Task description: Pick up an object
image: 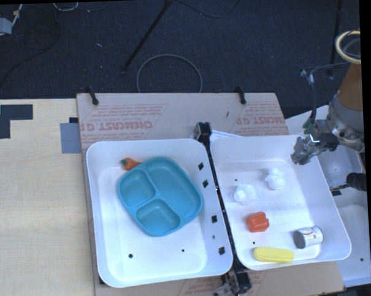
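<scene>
The right bin [316, 187] holds a red-orange pepper toy [257, 221], a yellow corn cob [273, 254], a small white and grey can [308, 236] lying on its side, and two white lumpy toys [244, 192] [274, 178]. My gripper [303, 149] hovers over the right bin's far right rim, apart from all of these. Nothing shows between its fingers. The left bin [110, 252] carries a blue divided plate [159, 195], with a small orange toy [130, 163] at the plate's far left edge.
A black divider [213, 198] runs between the two bins. Cardboard [172, 117] lies under and behind the bins. The arm's body [352, 100] stands at the right edge above the bin's corner.
</scene>
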Tool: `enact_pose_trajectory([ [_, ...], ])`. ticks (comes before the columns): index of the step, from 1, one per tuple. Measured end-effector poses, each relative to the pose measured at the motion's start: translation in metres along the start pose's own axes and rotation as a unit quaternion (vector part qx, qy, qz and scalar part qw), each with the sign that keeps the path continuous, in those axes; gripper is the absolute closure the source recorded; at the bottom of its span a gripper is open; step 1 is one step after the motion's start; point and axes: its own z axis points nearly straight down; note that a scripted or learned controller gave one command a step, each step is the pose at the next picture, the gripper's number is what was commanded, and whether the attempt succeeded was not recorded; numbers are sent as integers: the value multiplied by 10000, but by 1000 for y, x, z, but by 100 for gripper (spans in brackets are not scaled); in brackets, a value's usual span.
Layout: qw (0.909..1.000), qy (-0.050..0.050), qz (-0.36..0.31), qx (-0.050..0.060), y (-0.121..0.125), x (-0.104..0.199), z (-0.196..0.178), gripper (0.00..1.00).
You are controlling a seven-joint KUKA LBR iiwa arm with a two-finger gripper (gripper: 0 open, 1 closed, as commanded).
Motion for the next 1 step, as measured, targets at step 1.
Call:
enact_pose_trajectory([
  [1,10000,16,-8,35,-2,50,13,100],
])
